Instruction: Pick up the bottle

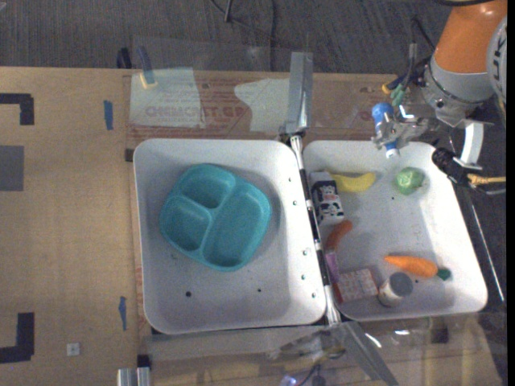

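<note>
My gripper (389, 132) hangs over the far edge of the right bin (467, 240), near its back corner. A small pale bottle (389, 139) with a blue cap sits between its fingers, tilted and lifted off the bin floor. The grey wrist and its orange band rise toward the top right corner of the camera view.
The right bin holds a black and white carton (326, 199), a banana (355, 182), a green item (409, 180), a reddish sausage shape (338, 233), a carrot (414, 265), a pink pack (356, 284) and a small can (394, 288). A teal divided plate (215, 215) lies in the left bin (153, 280).
</note>
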